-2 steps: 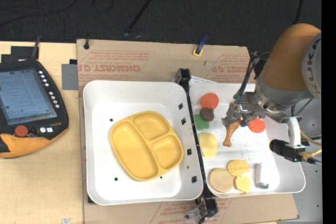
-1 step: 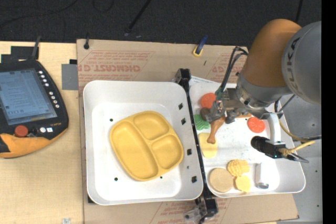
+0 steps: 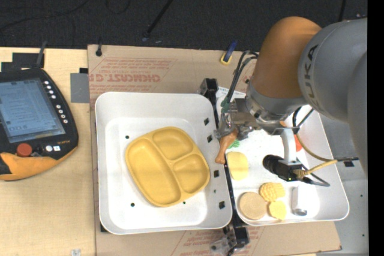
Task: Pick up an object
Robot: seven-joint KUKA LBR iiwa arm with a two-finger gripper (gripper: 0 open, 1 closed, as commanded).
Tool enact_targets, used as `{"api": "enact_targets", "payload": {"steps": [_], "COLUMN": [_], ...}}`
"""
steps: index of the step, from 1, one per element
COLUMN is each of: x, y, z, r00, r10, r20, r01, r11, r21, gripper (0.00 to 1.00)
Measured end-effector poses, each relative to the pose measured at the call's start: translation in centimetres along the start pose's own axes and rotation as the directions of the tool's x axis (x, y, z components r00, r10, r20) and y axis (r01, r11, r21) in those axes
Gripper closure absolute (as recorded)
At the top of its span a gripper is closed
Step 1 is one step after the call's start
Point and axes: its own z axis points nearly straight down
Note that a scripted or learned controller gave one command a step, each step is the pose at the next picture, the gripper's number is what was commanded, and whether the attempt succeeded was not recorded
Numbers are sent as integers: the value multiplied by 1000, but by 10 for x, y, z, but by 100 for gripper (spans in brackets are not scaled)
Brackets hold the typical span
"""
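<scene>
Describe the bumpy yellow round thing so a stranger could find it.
In the right white bin, find three round pieces at the front edge. The ridged yellow disc sits farthest back; the tan disc and small yellow disc look smooth.

Wooden bench (image 3: 42, 213), cardboard sheet (image 3: 150, 66), left bin (image 3: 111, 114), right bin (image 3: 336, 192), control pendant (image 3: 33, 120)

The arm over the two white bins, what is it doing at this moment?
The grey arm reaches in from the right. Its gripper is low over the left edge of the right bin, just above an orange piece that lies by the wall between the bins. Whether it has hold of that piece cannot be seen. A pale yellow block and some round pieces lie in the same bin. The left bin holds a yellow divided plate.
</scene>
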Motion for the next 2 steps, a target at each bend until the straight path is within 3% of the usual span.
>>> {"api": "enact_targets", "payload": {"steps": [1,2], "x": [16,7], "y": [0,1], "z": [1,8], "r00": [1000,1000], "r10": [4,5], "r20": [2,3], "r01": [-4,-5], "r11": [1000,1000], "r21": [1,3], "gripper": [100,100]}}
